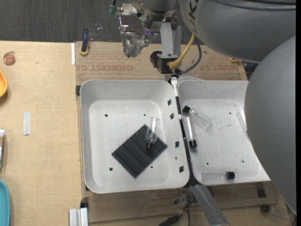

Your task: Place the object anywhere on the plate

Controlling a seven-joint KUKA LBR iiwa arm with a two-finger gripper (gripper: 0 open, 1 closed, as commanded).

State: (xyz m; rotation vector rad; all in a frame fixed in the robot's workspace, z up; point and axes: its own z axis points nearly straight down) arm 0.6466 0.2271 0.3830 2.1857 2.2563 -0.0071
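Clearly, a clear plastic tube [151, 134] lies across the ribbed black plate [139, 150]; gripper [133, 48] state unclear.

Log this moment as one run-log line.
gripper: raised behind bins | tube: lying on black plate, left bin | three tubes: right bin

We see two bins side by side, the left bin [94, 126] touching the right bin [235, 98] along a shared middle edge. In the left bin lies a plate [136, 152], turned at a slant, and on its upper right corner rests a tube [151, 134]. In the right bin, one tube [189, 132] lies along the left wall, another [197, 117] just beside it, and a third [218, 175] near the front edge. Behind the bins hangs the gripper [133, 45]
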